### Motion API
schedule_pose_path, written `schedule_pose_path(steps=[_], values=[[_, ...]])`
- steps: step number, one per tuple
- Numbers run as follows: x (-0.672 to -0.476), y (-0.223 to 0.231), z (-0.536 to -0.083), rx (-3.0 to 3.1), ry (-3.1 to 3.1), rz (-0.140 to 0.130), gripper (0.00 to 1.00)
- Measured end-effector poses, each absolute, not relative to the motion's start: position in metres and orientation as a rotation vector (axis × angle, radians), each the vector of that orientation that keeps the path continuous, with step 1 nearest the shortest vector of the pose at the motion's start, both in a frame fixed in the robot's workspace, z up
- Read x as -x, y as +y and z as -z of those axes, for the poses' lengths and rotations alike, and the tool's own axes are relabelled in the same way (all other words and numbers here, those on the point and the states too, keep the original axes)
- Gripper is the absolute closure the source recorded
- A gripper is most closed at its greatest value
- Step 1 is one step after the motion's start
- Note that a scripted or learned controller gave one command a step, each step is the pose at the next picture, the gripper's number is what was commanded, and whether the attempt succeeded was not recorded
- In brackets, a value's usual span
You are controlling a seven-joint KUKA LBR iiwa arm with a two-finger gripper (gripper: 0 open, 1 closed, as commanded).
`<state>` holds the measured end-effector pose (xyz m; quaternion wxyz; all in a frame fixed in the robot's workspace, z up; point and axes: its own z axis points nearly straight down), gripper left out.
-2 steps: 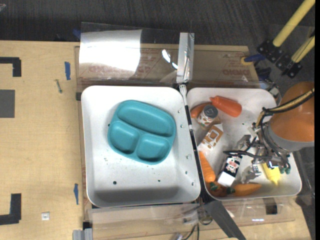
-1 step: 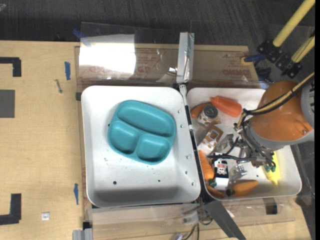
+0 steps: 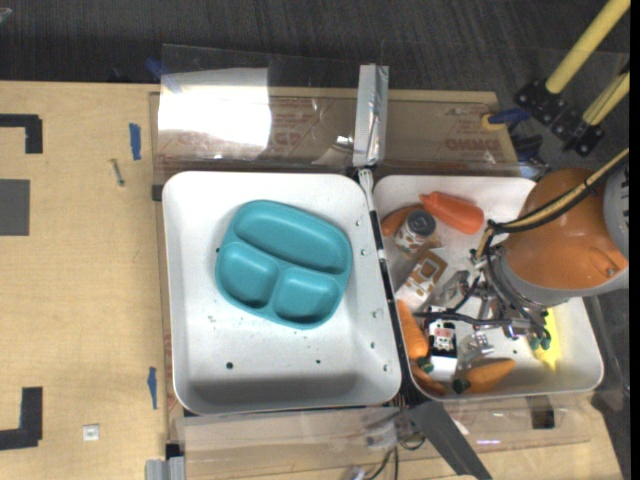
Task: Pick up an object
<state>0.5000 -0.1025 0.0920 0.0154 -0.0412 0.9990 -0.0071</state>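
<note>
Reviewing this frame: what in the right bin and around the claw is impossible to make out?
- Claw, camera view: the arm's orange band hangs over it, so its state and any grasp cannot be told.
- Right bin: the arm covers much of its floor and whatever lies there.
- Small items under the claw: tangled and too small to identify.
- Orange object at the bin's back: kind unclear.

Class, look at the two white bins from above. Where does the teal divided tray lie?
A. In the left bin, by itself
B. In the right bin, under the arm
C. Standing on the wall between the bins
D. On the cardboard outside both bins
A: the teal divided tray lies flat on the floor of the left bin, while the arm reaches over the cluttered right bin.
</note>
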Motion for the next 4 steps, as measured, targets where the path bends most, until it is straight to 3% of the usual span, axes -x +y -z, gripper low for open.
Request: schedule_pose_path(steps=[1,2,3,4], values=[[-0.492,-0.104,-0.091,-0.18,3.11,0.026,0.0],[-0.483,-0.125,-0.151,0.455,3.095,0.007,0.0],[-0.519,-0.176,-0.089,0.79,3.023,0.01,0.0],[-0.492,-0.212,-0.089,0.858,3.011,0.008,0.0]])
